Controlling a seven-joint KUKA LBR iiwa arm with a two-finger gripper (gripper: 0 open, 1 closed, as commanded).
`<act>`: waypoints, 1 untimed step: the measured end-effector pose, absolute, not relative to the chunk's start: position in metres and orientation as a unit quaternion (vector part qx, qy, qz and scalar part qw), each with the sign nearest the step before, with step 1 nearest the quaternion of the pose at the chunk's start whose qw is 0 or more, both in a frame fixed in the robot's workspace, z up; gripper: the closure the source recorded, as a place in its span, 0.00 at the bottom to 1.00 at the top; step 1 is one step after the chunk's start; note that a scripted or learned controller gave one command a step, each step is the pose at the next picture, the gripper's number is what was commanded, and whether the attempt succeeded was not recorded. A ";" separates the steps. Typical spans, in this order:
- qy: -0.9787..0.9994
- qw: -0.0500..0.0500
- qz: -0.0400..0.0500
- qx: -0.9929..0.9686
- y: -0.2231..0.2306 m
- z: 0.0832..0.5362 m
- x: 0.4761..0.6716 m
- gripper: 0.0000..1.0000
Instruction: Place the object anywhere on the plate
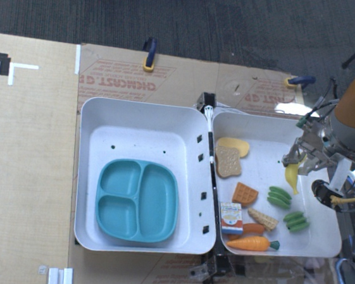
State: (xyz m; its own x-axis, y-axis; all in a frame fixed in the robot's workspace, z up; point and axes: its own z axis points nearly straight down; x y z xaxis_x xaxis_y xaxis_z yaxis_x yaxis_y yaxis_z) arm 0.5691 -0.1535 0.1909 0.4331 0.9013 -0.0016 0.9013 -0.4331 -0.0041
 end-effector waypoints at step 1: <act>-0.527 0.002 0.002 -0.850 -0.059 0.190 0.496 1.00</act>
State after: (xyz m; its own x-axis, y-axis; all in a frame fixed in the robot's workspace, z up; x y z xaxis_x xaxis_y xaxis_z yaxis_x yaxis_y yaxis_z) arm 0.4959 -0.0587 0.1905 0.4438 0.8961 -0.0022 0.8961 -0.4438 -0.0053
